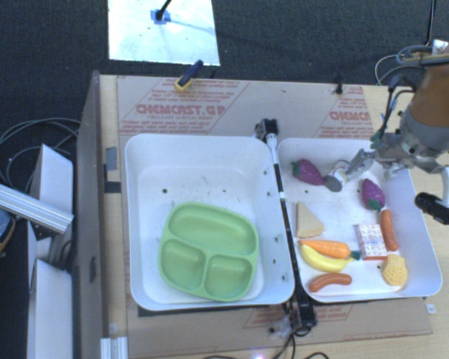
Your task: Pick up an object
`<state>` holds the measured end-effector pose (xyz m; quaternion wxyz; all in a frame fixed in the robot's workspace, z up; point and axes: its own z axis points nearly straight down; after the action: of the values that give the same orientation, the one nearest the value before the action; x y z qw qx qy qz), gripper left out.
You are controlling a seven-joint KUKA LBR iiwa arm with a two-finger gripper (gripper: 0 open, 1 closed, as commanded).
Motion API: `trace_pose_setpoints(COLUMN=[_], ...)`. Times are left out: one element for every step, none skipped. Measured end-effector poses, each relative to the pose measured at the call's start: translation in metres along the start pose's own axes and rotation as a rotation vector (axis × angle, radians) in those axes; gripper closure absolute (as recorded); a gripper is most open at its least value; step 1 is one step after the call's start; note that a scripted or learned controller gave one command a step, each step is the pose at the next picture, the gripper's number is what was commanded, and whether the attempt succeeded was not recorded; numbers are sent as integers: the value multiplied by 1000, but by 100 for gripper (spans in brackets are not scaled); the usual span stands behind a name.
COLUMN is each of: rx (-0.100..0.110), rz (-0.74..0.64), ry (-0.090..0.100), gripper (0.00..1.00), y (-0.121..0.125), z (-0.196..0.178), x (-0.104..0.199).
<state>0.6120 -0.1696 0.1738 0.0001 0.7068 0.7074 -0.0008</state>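
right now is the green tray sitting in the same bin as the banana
No: the green tray lies in the left bin, while the banana lies in the right bin among the other toy foods.

Left bin [146, 200]: holds the three-compartment plastic tray [208, 251], toward the near side.
Right bin [426, 275]: far end, purple toy eggplant [307, 171] left, second eggplant [372, 194] right.
Middle: cheese wedge [308, 221] left, sausage-shaped carrot [389, 229] right.
Near end: banana [323, 259] beneath a carrot [328, 247], hot dog [330, 281] nearest, wafer block [370, 240] and corn piece [393, 270] right.
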Motion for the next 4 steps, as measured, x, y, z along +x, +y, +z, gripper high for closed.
trace_pose_setpoints(rx=[-23, -6, -2, 0], rz=[-3, -3, -1, -3], ry=[-8, 1, 1, 1], gripper=[0, 0, 0, 100], y=[-6, 40, 33, 33], z=[67, 45, 89, 79], x=[-14, 23, 7, 6])
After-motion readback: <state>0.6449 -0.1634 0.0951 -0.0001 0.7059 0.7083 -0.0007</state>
